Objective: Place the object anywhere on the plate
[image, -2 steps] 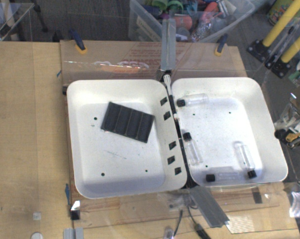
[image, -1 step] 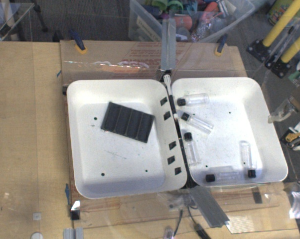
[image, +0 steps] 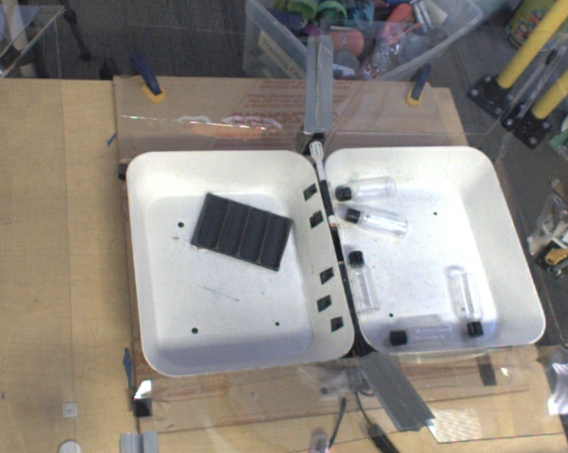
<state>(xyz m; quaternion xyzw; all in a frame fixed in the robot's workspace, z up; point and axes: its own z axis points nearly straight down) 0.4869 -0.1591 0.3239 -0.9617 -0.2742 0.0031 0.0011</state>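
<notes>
- Wooden bench (image: 39, 253) with two shallow white bins side by side; clear tub of coloured clutter (image: 359, 12) behind
- left bin (image: 237, 310) holds a dark ribbed flat slab (image: 242, 231), taken here as the plate, lying slightly askew near the bin's middle
- right bin (image: 435, 243) holds the likely objects: five small clear vials with black caps, all lying on their sides
- two vials near the top by the divider (image: 364, 188) (image: 376, 219), one along the divider (image: 359, 281), one toward the right wall (image: 461, 295), one along the front edge (image: 421, 333)
- none is on the plate, so placing is not yet done
- claw: cannot tell how open it is or whether it has anything
- handling guess: vials look light, rigid, smooth and round, so likely to roll or slip out; possibly brittle
- best hold, as a judgement: across the mid-body, squeezing perpendicular to the long axis; the vial by the right wall lies most apart from the others
- plate ribs may stop rolling
</notes>
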